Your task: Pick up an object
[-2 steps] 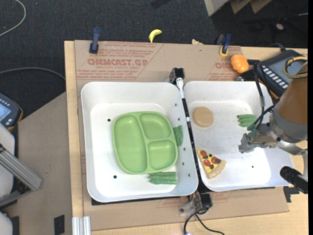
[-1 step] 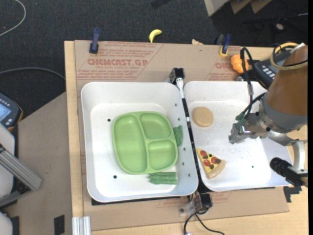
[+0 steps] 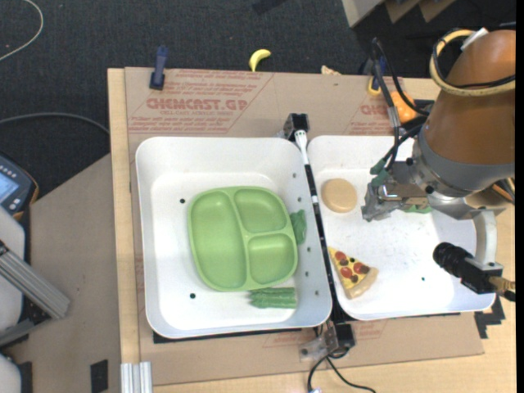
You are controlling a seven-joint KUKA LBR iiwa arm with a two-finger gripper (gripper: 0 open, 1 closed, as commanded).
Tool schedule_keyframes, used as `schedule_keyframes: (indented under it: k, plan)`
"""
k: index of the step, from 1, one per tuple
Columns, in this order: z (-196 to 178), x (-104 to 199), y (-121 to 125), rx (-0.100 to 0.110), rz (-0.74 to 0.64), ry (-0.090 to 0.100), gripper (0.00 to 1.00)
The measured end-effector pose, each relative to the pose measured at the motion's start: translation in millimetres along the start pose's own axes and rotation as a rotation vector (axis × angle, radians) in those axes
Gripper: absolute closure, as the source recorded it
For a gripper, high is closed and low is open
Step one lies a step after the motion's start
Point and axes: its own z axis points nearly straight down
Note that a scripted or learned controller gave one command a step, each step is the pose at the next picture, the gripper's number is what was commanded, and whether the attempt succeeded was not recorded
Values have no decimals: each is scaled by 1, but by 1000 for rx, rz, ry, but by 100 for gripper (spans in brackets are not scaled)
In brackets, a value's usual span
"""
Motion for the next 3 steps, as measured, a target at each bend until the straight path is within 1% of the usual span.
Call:
schedule_keyframes:
  k: [1, 2, 3]
  plan:
    - [33, 42, -2, 15, 5, -1, 100]
    - [-49, 72, 1, 0, 5, 0, 100]
    - [-120, 86, 1, -1, 7, -1, 100]
